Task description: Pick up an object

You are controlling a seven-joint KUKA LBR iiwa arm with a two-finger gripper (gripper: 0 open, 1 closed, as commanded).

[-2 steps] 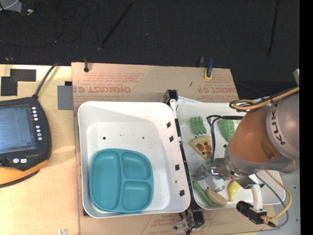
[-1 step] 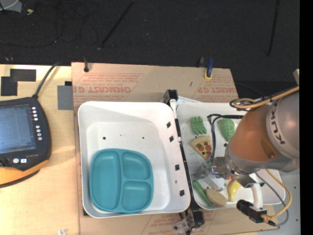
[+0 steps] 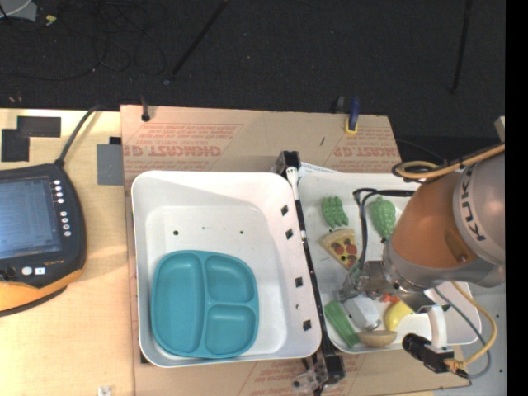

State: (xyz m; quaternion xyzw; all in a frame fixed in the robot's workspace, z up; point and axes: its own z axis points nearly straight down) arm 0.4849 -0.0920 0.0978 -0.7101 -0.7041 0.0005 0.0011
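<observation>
Gripper [image 3: 360, 289] lowered into right bin [image 3: 313, 221] among toys — finger state cannot be told. Pizza slice [image 3: 342, 247] seen just above it, green piece [image 3: 340, 321] below. Teal tray [image 3: 205, 304] in left bin [image 3: 165, 196].

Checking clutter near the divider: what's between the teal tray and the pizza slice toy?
In the camera view, between the teal tray and the pizza slice toy lie bare bin floor and the two bins' adjoining white walls with black clips.

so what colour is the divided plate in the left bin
Teal, the divided plate, clearest in the camera view.
</observation>
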